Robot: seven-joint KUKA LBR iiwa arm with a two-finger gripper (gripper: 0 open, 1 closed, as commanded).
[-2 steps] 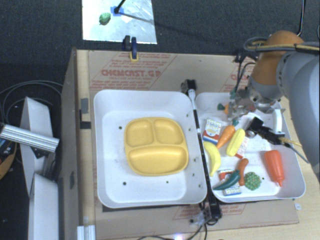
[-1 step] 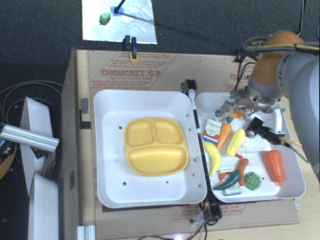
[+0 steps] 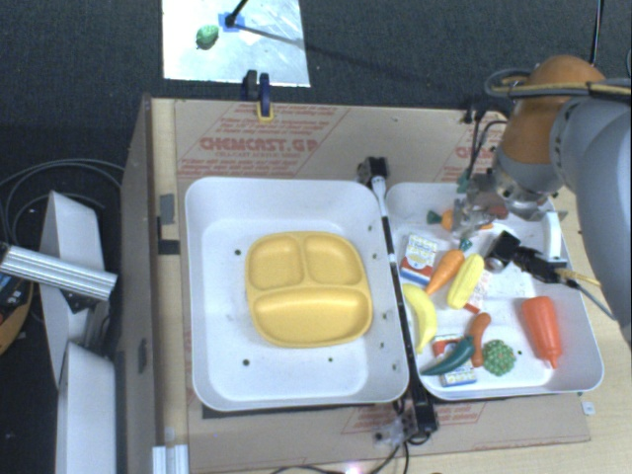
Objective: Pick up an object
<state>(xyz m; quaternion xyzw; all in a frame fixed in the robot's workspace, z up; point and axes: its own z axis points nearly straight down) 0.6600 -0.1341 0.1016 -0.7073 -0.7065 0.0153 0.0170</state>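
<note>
The grey arm [image 3: 583, 136] bends in from the right, its jaws lowered over the far part of the right bin [image 3: 578, 363]; whether they stand wide or narrow, I cannot tell. Two white bins sit side by side on the cardboard-covered table [image 3: 296, 136]. Left of the jaws, the left bin [image 3: 212, 265] holds one yellow divided plate [image 3: 306, 289]. Just below the jaws lie one carrot [image 3: 444, 268], one banana [image 3: 422, 314], one broccoli [image 3: 499, 356].

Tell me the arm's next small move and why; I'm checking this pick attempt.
Probably a short drop straight down: the gripper hangs at the back of the right bin, just above the carrot and corn, with nothing visibly between its fingers.
</note>
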